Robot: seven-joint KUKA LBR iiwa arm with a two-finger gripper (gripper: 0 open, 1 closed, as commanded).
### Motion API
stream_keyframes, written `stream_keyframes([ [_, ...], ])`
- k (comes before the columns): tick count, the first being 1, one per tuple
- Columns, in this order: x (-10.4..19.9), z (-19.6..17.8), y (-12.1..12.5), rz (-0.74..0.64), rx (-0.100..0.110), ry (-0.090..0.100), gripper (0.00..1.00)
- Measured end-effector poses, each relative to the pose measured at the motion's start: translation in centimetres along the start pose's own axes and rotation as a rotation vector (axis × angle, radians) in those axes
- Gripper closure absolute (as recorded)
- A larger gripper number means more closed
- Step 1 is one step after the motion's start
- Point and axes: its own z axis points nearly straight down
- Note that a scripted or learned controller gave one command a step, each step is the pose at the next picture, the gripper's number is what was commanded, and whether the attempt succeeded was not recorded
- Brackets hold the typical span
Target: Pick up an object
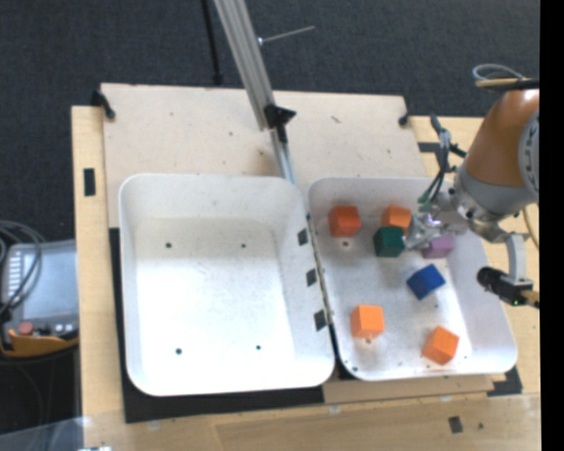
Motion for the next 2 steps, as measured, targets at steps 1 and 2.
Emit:
stream_keyframes([
  [1, 0.2, -6.3, -0.3, -0.004, -0.002, -0.001, 1.0],
  [2, 0.3, -12.6, -0.8, -0.006, -0.003, -0.001, 1.0],
])
